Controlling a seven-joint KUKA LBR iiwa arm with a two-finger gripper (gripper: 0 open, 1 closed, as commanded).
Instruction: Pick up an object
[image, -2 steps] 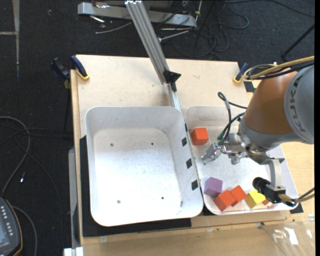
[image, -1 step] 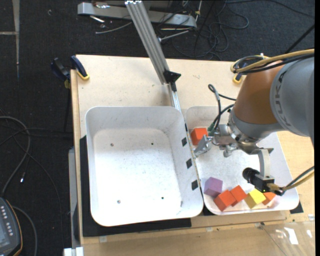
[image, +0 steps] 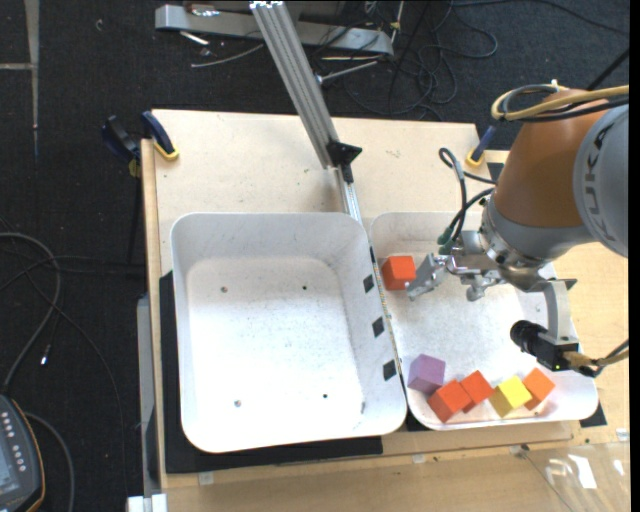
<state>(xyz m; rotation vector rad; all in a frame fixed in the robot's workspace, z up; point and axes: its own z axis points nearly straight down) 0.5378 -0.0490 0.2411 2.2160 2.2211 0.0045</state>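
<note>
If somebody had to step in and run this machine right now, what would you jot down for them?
Gripper: over the right bin, beside the lone orange block, holding nothing that I can see.
Blocks: a purple block, a red-orange one, an orange one, a yellow one and another orange one sit along the right bin's near edge.
Done: nothing lifted.
Left: grasp a block and lift it; the lone orange one is nearest.

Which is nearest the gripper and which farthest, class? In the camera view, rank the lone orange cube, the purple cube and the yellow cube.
Measured from the gripper:
1. Lone orange cube, just to its left in the right bin.
2. Purple cube, below it, near the bin's front.
3. Yellow cube, in the front row, farther right.
</note>
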